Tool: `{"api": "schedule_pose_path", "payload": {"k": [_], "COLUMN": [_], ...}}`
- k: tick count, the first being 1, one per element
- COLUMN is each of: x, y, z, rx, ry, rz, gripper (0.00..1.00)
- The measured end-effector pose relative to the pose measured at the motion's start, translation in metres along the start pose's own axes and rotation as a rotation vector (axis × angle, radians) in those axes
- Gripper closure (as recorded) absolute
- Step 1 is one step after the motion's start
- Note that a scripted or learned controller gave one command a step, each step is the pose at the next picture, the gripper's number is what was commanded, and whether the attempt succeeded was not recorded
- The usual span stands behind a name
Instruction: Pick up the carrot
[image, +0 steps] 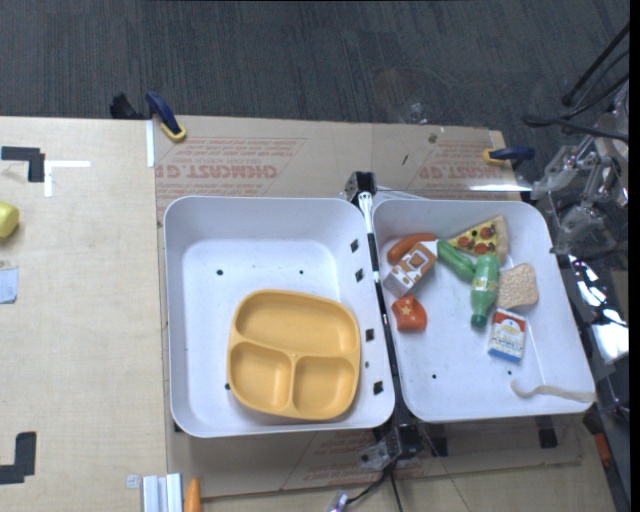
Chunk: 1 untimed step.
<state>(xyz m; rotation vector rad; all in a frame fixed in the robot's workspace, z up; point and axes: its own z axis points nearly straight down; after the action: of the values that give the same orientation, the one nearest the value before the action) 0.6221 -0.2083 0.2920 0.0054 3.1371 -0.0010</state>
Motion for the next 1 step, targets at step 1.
{"api": "schedule_pose_path", "payload": {"k": [1], "x": [0.0396], "y": [0.0430], "z": [0.1460], "rx": [0.000], "ry": [0.002], "rz": [-0.051], "gripper": [0.00]}}
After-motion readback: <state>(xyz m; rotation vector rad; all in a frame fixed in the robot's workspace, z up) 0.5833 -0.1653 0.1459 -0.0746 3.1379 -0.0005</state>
